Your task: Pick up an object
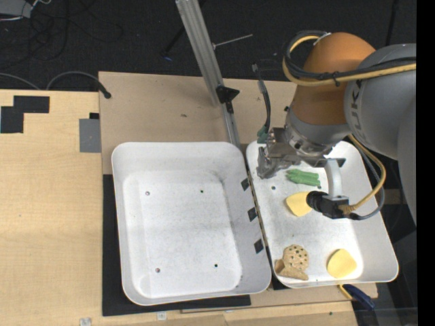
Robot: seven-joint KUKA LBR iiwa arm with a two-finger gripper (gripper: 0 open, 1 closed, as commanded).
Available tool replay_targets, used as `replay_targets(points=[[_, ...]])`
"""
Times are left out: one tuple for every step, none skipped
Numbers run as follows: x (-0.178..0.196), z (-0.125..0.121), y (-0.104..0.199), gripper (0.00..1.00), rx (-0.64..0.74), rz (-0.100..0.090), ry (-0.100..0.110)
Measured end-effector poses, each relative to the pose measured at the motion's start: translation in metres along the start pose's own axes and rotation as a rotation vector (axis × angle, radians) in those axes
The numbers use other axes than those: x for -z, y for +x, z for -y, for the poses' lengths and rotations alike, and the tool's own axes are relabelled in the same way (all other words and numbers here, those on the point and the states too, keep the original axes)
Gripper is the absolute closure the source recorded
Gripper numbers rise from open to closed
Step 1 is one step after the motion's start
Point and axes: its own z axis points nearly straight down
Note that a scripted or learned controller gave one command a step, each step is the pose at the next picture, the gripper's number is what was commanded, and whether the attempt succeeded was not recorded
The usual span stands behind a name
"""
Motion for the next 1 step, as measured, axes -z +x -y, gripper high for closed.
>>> replay_targets(points=[[0.0044, -0.0032, 0.0543, 1.0, 0.0, 0.001, -0.003]])
